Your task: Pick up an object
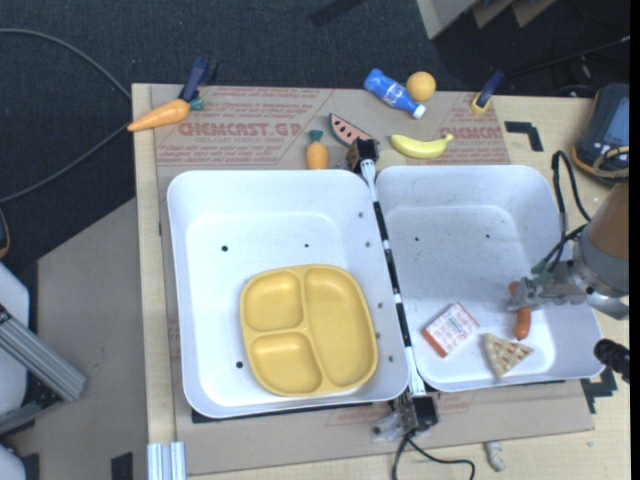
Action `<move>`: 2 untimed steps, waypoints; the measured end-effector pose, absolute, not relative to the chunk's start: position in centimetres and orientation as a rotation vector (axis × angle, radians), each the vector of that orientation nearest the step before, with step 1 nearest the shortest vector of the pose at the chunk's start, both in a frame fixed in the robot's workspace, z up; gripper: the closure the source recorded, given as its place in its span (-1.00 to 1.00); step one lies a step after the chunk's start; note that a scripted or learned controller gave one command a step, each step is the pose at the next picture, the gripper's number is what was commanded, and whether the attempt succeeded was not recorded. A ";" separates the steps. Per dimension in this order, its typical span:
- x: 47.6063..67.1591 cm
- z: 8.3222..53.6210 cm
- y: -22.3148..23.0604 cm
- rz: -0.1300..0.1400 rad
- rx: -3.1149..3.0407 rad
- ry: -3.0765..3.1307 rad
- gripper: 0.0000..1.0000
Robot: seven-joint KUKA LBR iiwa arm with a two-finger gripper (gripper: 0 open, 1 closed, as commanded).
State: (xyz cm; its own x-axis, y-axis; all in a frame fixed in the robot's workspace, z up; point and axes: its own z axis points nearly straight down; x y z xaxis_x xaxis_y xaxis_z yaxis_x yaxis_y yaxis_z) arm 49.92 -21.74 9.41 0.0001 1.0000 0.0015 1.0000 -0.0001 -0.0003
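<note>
My gripper (pixel 527 291) hangs low over the right bin (pixel 470 193), near its right wall. A small reddish sausage (pixel 521 321) lies just below the gripper on the bin floor. A toy pizza slice (pixel 506 353) sits in the front right corner of that bin. To its left lies a red and white packet (pixel 450 328). The grey arm (pixel 608 253) reaches in from the right edge. Nothing is visibly lifted off the bin floor.
A yellow divided plate (pixel 308 328) fills the front of the left bin (pixel 200 228). Behind the bins on the bench lie a carrot (pixel 160 116), a blue bottle (pixel 392 92), an orange (pixel 421 85), a banana (pixel 420 146) and a watermelon slice (pixel 345 128).
</note>
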 end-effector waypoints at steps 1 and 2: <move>57.4 8.5 -14.4 -0.003 -2.220 -2.224 1.00; 60.9 18.5 -6.0 -0.003 -2.220 -2.224 1.00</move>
